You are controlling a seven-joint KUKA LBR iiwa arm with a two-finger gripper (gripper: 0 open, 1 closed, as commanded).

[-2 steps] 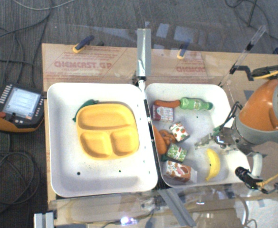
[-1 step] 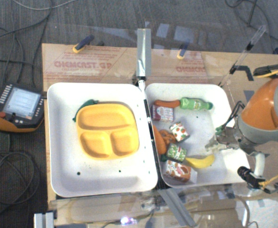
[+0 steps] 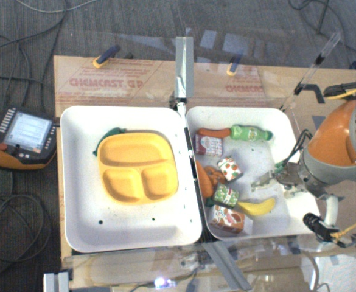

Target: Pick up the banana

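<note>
The banana [image 3: 258,207] lies in the right bin [image 3: 285,121] near its front edge, just right of a small red carton [image 3: 227,219]. The gripper [image 3: 264,182] hovers just above it with fingers slightly parted, gripping nothing.
</note>
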